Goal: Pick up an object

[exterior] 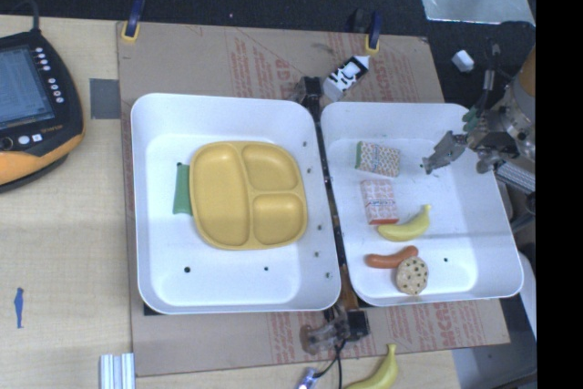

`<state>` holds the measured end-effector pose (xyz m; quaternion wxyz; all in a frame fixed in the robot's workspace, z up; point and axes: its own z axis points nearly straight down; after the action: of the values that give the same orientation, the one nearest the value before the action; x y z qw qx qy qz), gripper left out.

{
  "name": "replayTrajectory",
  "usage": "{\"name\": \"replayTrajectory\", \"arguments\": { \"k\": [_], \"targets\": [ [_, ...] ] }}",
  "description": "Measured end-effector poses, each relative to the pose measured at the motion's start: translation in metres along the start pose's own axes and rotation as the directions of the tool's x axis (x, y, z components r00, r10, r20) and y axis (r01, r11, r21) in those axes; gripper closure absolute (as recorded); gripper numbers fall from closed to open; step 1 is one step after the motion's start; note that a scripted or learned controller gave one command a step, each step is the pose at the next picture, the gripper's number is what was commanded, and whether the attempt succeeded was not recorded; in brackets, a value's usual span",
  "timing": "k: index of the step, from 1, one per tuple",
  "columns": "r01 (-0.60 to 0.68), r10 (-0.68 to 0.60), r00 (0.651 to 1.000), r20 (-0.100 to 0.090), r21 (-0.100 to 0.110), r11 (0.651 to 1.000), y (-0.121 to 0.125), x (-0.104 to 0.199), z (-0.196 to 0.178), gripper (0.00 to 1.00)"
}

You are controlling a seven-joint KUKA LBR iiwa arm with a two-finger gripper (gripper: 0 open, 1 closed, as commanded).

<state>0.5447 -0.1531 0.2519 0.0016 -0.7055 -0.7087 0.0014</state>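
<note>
Hand (444, 155): over right bin's (492, 200) far edge, grip state unclear.
Banana (404, 226): long axis left-right, tip raised toward the right.

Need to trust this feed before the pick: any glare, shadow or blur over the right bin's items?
Camera view: even, soft lighting; the right bin shows no strong glare; banana, sausage and cookie cast only faint shadows; the picture is mildly soft overall, so the gripper reads as a grey blur.
</note>
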Motion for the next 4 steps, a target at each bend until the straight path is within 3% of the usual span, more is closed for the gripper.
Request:
{"name": "replayTrajectory", "arguments": {
  "k": [1,2,3,4],
  "targets": [
    [0.002,-0.002,1.0,0.0,0.002,1.0,-0.006,0.038,0.101,0.0],
    [0.002,-0.002,1.0,0.0,0.002,1.0,-0.017,0.042,0.143,0.0],
    [0.0,0.0,1.0,0.0,0.0,1.0,-0.025,0.052,0.16,0.0],
    [0.005,-0.005,1.0,0.002,0.002,1.0,-0.025,0.051,0.15,1.0]
  ]
}}
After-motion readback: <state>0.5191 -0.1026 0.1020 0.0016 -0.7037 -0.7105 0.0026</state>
